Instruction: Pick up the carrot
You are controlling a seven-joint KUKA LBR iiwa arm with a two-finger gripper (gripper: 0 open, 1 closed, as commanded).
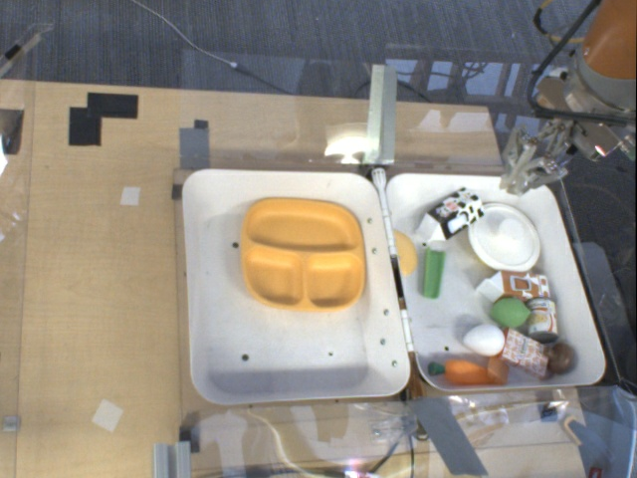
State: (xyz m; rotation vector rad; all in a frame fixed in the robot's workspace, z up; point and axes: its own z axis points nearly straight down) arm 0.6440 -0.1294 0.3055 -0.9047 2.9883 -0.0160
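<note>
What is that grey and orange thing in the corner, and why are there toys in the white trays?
That is a robot arm. The picture is taken by a camera up above, looking down at a bench with two white trays. At the arm's end is a gripper, like a hand with two fingers, and it hovers over the top corner of the right tray, not holding anything. The left tray holds a yellow plate with three sections. The right tray is full of small things: a white bowl, a green tube, a white egg and, at the bottom edge, an orange carrot. The robot's job is to pick up that carrot.
</note>
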